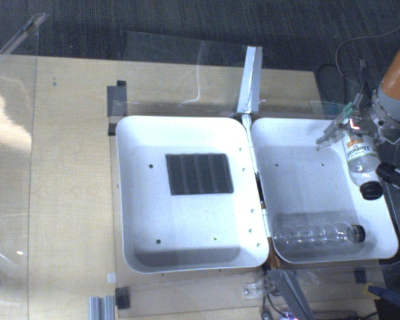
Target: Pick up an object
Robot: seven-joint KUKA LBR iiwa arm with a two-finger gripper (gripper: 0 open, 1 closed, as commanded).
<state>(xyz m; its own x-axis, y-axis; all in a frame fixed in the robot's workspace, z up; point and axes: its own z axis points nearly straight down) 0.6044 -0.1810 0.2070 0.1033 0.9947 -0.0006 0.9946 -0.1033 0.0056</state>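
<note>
A small clear bottle (360,157) with a white label and a black cap lies at the right bin's (300,179) right side, cap toward the front. My gripper (341,128) hovers at that bin's far right corner, just above and left of the bottle's base. Whether it touches the bottle is unclear. Along the right bin's front wall lies a larger clear plastic bottle (317,234) on its side, its dark cap to the right. In the middle of the left bin (140,212) rests a flat dark grey ribbed block (199,174).
An upright metal post (251,79) stands behind the seam between the bins. A clear plastic sheet covers the bench on the left. Cables and the arm's body (395,99) crowd the right edge.
</note>
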